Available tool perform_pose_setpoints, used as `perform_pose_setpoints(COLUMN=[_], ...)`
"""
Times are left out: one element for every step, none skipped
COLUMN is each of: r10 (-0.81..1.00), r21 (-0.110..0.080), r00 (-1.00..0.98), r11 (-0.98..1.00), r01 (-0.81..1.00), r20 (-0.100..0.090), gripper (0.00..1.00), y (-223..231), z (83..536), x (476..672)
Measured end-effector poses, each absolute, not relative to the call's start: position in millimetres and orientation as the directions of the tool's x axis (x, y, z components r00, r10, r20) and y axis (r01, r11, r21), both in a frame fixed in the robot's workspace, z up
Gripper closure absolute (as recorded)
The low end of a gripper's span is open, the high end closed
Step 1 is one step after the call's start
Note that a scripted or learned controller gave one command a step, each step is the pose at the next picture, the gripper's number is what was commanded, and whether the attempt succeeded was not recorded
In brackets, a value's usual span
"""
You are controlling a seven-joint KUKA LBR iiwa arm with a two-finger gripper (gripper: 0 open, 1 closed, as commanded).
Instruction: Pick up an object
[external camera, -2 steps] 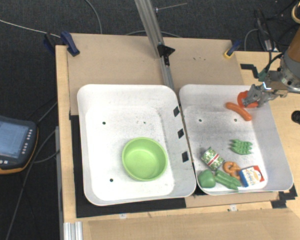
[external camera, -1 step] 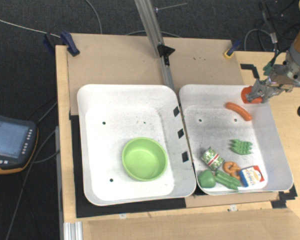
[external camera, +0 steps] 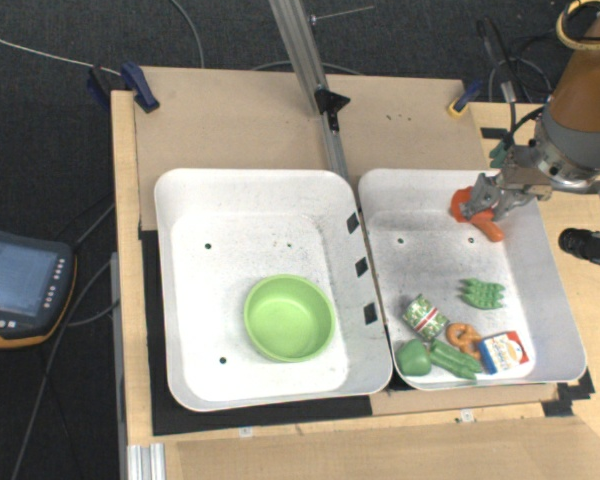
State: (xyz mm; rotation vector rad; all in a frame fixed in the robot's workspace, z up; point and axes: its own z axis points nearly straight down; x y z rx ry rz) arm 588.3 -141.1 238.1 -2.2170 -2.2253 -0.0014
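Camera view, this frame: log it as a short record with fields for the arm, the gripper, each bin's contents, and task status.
arm: reaches in from the right, over the right bin's far corner
gripper: low over an orange object at the far end of the right bin
left bin: green bowl, upright
right bin, near end: green ridged piece, small green-and-white packet, pretzel-like piece, red-and-white packet, green toy
task status: grasp not confirmed
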Motion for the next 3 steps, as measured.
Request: perform_pose_setpoints(r10=[1.000, 1.000, 1.000], r21=[0.001, 0.001, 0.000], r00=[-0.004, -0.005, -0.004], r11=[0.004, 0.005, 0.004], r01=[1.000, 1.000, 1.000], r20=[0.001, 0.002, 0.001], gripper=[1.00, 1.00, 1.00], y=[-99, -48, -7], z=[241, 250, 244], x=[580.5, 573.0, 563.3])
